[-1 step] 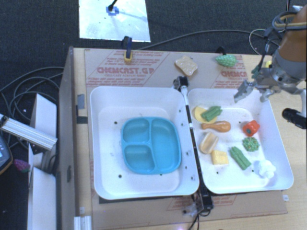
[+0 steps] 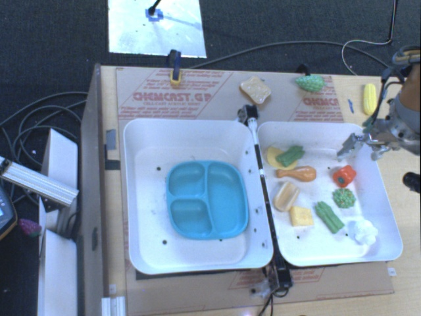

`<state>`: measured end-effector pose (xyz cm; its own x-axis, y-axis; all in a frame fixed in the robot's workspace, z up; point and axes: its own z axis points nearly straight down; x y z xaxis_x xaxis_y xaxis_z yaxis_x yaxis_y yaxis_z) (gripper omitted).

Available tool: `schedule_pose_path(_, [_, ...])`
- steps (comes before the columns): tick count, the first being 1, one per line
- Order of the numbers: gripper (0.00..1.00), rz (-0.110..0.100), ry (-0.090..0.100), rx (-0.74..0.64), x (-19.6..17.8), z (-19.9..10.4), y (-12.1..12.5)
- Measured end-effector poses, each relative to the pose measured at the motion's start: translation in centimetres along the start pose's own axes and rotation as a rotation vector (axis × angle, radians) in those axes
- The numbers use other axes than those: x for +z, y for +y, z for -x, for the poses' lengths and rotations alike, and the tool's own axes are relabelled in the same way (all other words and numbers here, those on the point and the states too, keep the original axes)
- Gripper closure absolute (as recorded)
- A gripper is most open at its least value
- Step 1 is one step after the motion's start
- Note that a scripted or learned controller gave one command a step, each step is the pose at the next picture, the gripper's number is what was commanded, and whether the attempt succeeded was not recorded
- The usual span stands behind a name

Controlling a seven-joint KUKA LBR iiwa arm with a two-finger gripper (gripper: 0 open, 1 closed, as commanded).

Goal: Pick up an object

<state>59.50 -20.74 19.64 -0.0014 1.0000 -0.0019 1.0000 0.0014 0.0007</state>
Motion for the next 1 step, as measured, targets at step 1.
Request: schedule_pose_path(1, [0.00,0.002,0.001,0.000,11.20,-0.33,0.67])
